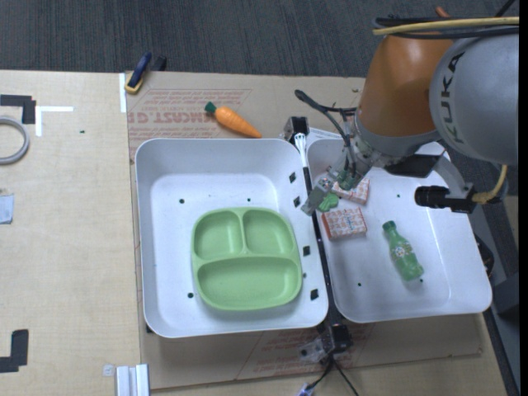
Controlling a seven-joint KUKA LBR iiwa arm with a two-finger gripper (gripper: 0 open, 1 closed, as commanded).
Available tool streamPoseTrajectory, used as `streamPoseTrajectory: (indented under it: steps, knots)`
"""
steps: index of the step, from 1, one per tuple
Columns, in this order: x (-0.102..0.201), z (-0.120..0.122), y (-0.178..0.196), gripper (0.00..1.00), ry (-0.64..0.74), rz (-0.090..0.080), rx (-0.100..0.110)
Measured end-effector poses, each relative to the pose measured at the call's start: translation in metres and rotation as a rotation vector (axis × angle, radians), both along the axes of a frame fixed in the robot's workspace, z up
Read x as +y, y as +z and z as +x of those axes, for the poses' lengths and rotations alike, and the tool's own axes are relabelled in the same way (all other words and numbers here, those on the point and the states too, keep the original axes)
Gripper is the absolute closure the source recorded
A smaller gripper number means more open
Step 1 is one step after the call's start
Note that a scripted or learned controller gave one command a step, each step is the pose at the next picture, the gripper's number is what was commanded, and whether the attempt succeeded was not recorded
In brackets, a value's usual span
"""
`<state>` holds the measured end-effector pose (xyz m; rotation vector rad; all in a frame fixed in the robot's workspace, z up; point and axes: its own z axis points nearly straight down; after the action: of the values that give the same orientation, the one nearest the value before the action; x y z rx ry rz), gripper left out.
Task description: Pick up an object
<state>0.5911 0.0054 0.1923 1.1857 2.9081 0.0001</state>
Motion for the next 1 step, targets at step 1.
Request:
streamPoseTrajectory:
  steps: [1]
  knots:
    - [-0.0095, -0.0690, 0.0002, 0.00, 0.168, 0.000, 0.000]
